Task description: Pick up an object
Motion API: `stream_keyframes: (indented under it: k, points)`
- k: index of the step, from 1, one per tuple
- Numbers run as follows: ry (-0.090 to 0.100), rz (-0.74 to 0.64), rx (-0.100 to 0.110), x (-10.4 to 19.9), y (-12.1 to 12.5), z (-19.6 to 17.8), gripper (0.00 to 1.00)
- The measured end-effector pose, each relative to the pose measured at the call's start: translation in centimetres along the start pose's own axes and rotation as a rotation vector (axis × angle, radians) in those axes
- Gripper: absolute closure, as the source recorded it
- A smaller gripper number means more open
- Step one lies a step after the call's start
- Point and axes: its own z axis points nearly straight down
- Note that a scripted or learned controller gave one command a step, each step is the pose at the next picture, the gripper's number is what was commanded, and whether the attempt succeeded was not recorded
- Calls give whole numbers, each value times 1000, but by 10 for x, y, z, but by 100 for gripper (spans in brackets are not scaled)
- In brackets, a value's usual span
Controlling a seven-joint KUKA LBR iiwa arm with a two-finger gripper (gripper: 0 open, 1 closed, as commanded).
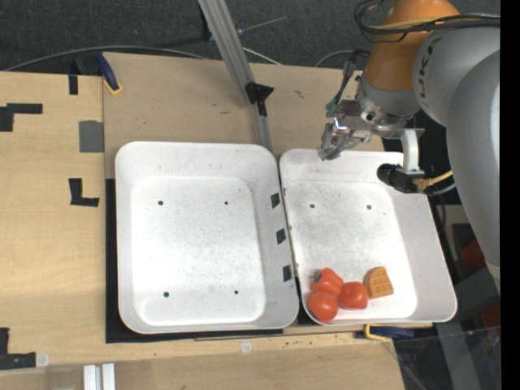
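My gripper (331, 146) hangs over the far rim of the right bin (422, 242), close to its far left corner, with the orange band (406, 35) of my arm above and to the right of it. The view is too small and dark at the tip to show how the gripper is set, so I cannot tell whether it is spread or closed. I see nothing between its tips.

The things I could pick up lie well apart from the gripper, in the near part of the right bin. Three red pieces sit bunched and touching: a red tomato-like piece (322, 305) nearest the rim, a second red piece (353, 295) just to its right, and an orange-red piece (328, 281) just beyond them. To their right, just beside the second red piece, lies a tan waffle-like block (378, 282).

The left bin (130, 218) lies beside the right bin, their rims meeting in the middle. A grey metal rail (231, 47) slants over the wooden bench (49, 242) from the far side toward the gap between the bins.
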Motion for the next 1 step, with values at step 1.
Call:
stream_keyframes:
  k: [1]
  points:
    - [0, 0, -2, 46, -1, -11, 100]
